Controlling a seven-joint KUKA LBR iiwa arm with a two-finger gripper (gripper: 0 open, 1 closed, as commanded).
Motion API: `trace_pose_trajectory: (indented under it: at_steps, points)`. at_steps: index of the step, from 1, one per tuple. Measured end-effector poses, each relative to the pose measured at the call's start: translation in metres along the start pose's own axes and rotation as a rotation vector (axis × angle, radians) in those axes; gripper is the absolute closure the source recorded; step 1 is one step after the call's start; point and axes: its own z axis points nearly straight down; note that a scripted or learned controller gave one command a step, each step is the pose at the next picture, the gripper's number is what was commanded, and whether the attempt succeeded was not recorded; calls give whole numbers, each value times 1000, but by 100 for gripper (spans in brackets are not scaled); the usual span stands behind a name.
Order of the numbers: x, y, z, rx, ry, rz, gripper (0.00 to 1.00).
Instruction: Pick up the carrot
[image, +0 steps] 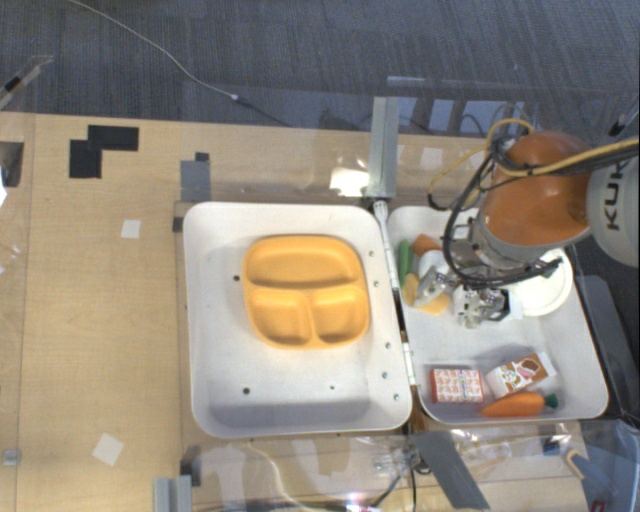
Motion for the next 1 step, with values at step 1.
trace_pose_trajectory:
  at_steps: [1]
  points:
    - [1,-6,0,-1,-1,15,0]
